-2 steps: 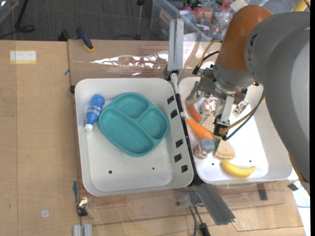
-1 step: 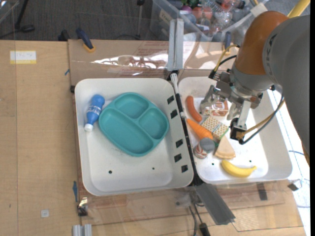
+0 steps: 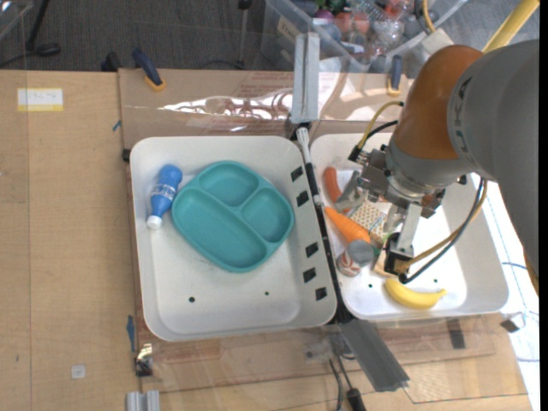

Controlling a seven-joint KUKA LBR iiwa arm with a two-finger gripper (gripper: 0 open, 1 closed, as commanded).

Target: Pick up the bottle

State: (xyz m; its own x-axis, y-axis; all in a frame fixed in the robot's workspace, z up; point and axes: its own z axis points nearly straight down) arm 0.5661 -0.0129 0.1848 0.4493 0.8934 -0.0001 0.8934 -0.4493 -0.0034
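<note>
The bottle (image 3: 163, 193) is blue with a white label and a white cap. It lies on its side in the left bin (image 3: 223, 315), tight against the left edge of a teal divided plate (image 3: 233, 214). My gripper (image 3: 366, 234) hangs low over the middle of the right bin (image 3: 479, 291), above a carrot and other small items. It is far to the right of the bottle, across the wall between the bins. The grey arm with its orange band (image 3: 441, 101) covers the back of the right bin.
In the right bin lie an orange carrot (image 3: 345, 223), a second orange piece (image 3: 330, 181), a banana (image 3: 413, 294) near the front, and a small round item (image 3: 349, 265). A clear tub of clutter (image 3: 360, 11) stands behind the bench.
</note>
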